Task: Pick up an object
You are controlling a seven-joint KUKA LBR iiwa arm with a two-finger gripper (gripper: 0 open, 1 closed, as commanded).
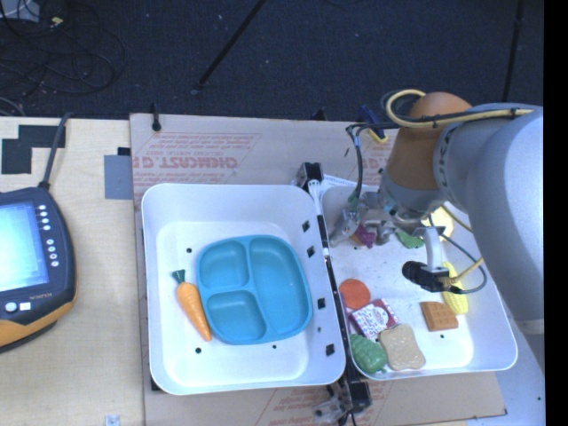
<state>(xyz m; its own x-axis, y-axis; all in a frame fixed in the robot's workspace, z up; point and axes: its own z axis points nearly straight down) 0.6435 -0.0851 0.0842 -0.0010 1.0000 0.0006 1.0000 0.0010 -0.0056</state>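
- Two white bins sit side by side: left bin [164, 238], right bin [484, 349].
- Nearest in the right bin: bread [404, 347], green item [368, 355], packet [371, 316], cracker [437, 315], red disc [354, 292].
- Left bin holds a blue tray [251, 288] with a carrot [192, 306] just beside it.
- Farther back, my pincer [368, 229] is low over the right bin's far end; whether it is spread or pinching, I cannot tell.
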